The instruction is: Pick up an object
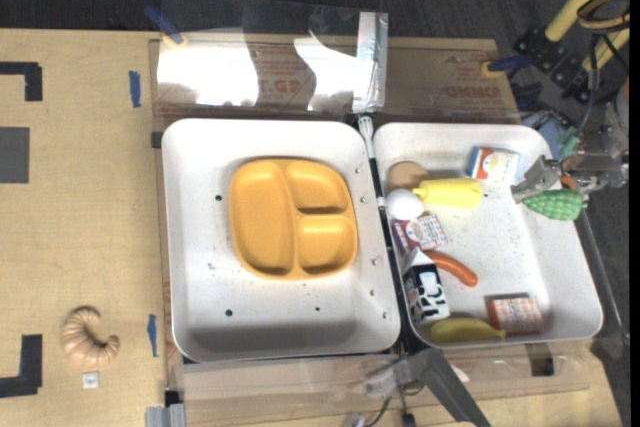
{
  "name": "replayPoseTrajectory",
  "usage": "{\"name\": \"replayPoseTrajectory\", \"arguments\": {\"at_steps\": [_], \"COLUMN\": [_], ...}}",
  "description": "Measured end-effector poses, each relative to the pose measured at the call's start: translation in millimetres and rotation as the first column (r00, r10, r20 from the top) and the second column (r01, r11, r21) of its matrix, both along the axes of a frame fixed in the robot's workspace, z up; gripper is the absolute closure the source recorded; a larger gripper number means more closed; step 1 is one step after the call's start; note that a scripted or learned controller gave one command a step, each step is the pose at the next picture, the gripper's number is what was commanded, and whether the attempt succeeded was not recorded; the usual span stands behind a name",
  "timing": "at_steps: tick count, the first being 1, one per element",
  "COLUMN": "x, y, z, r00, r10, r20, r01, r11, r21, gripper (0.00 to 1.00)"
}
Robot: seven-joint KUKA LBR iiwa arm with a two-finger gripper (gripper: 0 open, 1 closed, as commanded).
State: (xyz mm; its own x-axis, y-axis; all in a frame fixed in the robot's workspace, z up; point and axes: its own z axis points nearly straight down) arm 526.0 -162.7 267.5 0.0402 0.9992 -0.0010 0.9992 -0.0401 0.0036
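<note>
Across the whole view, a bench (80,215) covered with brown cardboard. At its back edge, a sheet of clear plastic (270,60), shiny, standing behind the bins.

In the middle, the left bin (190,245), white and shallow. Touching it on the right side, the right bin (560,265), same kind. Inside the left bin, near the centre, an orange-yellow plate (293,217) with three compartments.

At the far right, part of the grey arm (598,160), reaching in over the right rim of the right bin. At its end, the gripper (538,177), low over that rim. Open or closed: not possible to tell from here.

Just under and beside the gripper, a green object (553,206), lying on the right rim of the right bin. Held or only touched: not clear.

Inside the right bin, well apart from the gripper:
- a black and white bottle (425,291) along the left wall;
- a yellow bottle (450,193), lying on its side near the back;
- a banana (466,328) at the front wall;
- a small white carton (493,163) at the back, just beside the yellow bottle;
- a small can (516,312) near the front right;
- a carrot (456,267) beside the black and white bottle;
- a white ball (404,205), touching the yellow bottle's left end.

On the bench at the front left, far from both bins, a croissant-like thing (90,335).
</note>
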Motion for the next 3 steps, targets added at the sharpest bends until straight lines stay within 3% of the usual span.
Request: {"name": "replayPoseTrajectory", "arguments": {"at_steps": [1, 2, 3], "x": [-5.3, 61.6, 16.7], "y": [113.8, 152.6, 154.0], "z": [-32.8, -84.8, -74.6], "r00": [0.997, 0.956, 0.976], "r10": [-0.079, -0.294, -0.216], "r20": [-0.009, -0.007, -0.007], "r01": [0.079, 0.294, 0.216], "r11": [0.997, 0.956, 0.976], "r21": [0.005, 0.0, 0.001], "gripper": [1.0, 1.0, 1.0]}}
